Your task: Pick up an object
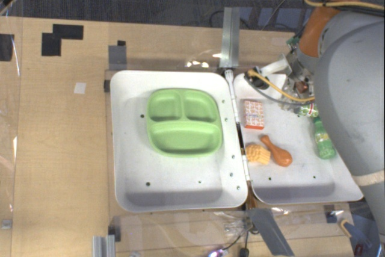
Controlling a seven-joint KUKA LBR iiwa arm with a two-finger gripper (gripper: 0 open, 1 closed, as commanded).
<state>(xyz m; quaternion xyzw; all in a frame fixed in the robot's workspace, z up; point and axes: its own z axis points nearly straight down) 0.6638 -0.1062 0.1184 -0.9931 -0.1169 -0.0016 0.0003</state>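
The grey arm (pixel 355 93) with its orange band (pixel 316 27) is reaching in from the right and hanging over the far right part of the right bin (pixel 301 189). Its gripper (pixel 298 84) is sitting among cables near that bin's far edge, and whether it is parted or closed I cannot tell. A small red and white box (pixel 253 114) is lying in the right bin near the divider. Nearer, a yellow corn piece (pixel 258 154) is lying just beside an orange drumstick toy (pixel 277 151). A green bottle (pixel 322 140) is lying along the right side, next to the arm. A green divided plate (pixel 183 122) is resting in the left bin (pixel 129 183).
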